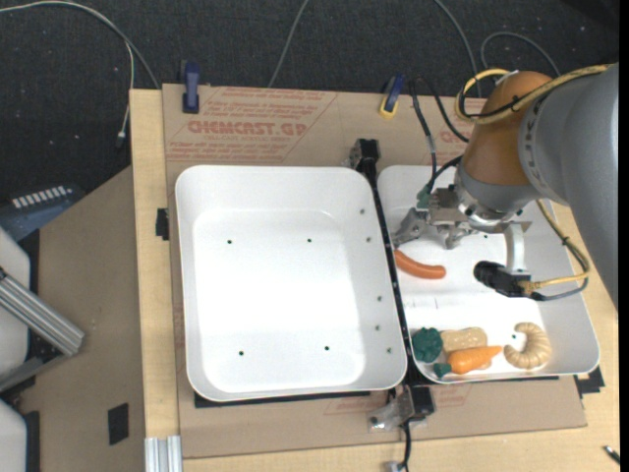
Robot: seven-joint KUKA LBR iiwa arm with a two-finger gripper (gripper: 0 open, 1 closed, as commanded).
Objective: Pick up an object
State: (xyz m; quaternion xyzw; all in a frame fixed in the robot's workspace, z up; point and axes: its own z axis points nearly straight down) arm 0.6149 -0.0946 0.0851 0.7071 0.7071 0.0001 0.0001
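Orange sausage point(421, 265) lies ungrasped in right bin point(580, 337), gripper point(425, 226) poised just above it, fingers spread, nothing held, pick not yet done.

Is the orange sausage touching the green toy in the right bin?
Apart. The camera view shows the orange sausage lying alone, with bare white bin floor between it and the green toy down at the near edge.
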